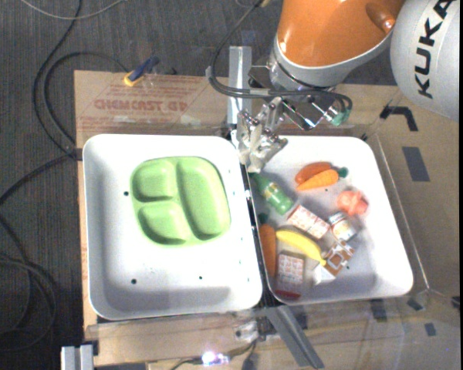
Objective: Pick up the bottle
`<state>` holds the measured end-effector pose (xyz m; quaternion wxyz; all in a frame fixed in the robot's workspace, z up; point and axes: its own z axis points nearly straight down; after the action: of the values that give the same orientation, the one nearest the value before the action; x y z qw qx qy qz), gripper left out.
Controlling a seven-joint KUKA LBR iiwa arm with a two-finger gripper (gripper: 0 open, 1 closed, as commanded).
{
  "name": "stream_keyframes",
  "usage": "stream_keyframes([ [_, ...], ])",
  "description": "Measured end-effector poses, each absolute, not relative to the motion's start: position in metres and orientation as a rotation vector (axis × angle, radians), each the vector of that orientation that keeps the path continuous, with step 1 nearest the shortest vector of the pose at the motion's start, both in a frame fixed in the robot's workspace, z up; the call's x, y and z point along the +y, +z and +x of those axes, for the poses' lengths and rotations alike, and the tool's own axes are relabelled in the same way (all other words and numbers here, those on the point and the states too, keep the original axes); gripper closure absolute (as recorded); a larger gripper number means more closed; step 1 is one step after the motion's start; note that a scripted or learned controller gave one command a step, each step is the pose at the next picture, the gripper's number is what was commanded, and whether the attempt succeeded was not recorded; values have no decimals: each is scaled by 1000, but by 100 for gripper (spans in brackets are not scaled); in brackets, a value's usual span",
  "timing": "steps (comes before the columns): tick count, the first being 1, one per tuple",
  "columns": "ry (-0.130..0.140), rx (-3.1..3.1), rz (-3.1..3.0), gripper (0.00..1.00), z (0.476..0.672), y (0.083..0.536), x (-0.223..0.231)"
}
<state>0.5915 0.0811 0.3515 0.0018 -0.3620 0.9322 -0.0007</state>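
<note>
From my seat the arm (355, 21) takes up the top right, its orange band big in the view, reaching in over the back of the bench. Below it sit the two bins: the left bin (108, 284) carries a green tray (181, 199) with three wells, and the right bin (386, 206) holds the clutter.

The gripper (260, 146) hangs over the back left corner of the right bin, close to the wall the two bins share. Its fingers look close together with nothing between them, though at this slant I can't be fully sure of the gap.

The bottle (275, 195) is what I'm after. It is green and lies on its side against the left wall of the right bin, just in front of the gripper and a touch to its right in the view. Its long axis runs at a slant, cap end toward the back wall, base toward the middle of the bin. I judge the fingers would want to close across that axis, not along it.

Around it: a carrot (318, 176) near the back, a banana (299, 243), small cartons (309, 222) and a sausage-like piece (268, 247) just in front of the bottle, near enough to crowd a descent.
</note>
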Motion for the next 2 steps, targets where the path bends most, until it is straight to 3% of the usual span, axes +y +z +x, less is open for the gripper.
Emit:
stream_keyframes([
  [1, 8, 2920, -1152, 100, 641, 285, 153],
  [2, 10, 2885, -1234, 100, 608, 227, 167],
])
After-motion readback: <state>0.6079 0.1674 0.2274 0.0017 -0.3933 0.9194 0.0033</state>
